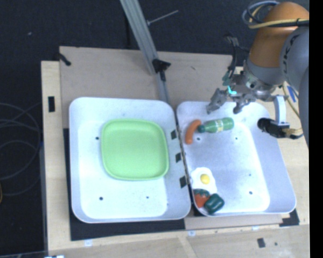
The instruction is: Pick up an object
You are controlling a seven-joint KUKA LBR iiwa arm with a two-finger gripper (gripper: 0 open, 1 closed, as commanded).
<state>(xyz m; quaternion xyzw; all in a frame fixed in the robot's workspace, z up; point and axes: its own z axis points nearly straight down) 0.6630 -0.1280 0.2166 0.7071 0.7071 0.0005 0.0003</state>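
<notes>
Above the far end of the right bin (269,198), the pincer (224,105) hangs with its two fingers spread wide and nothing between them. Just below it lies a green bottle (216,125), the likeliest thing to be picked; it rests flat on the bin floor, apart from the fingers. So the pick is not yet done: the descent, the closing and the lift all appear to be left. The bottle's long axis runs nearly across the view, tilted slightly, with what looks like the cap end toward an orange sausage-shaped piece (191,131) near the bin's left wall. A green plate (134,149) sits in the left bin (83,198).
</notes>
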